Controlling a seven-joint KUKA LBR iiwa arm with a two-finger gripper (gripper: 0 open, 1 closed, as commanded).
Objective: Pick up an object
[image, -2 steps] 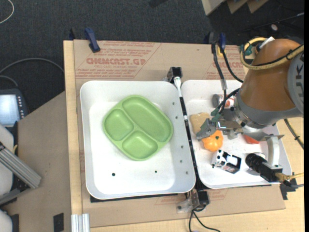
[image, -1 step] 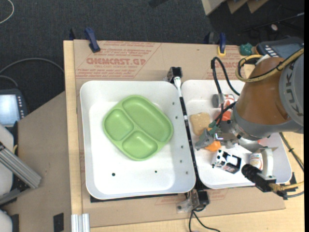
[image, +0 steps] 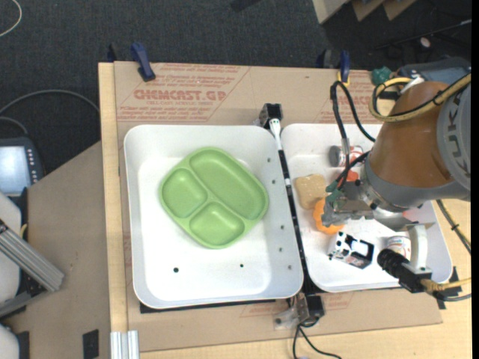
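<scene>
Your claw (image: 338, 208) sits low in the right bin (image: 320, 277), right over an orange thing (image: 322, 221) just beside a tan block (image: 308, 189). You cannot tell whether the claw is apart or together. A green divided plate (image: 213, 197) lies in the left bin (image: 150, 264).

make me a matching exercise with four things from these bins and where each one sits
Things
1. green divided plate
2. tan block
3. orange object
4. black-and-white object

Places
A. right bin, nearest its front rim
B. middle of the left bin
C. right bin, partly hidden by the arm
D. right bin, by the wall nearest the left bin, farthest back of the three

Pairs: 1-B, 2-D, 3-C, 4-A
</scene>
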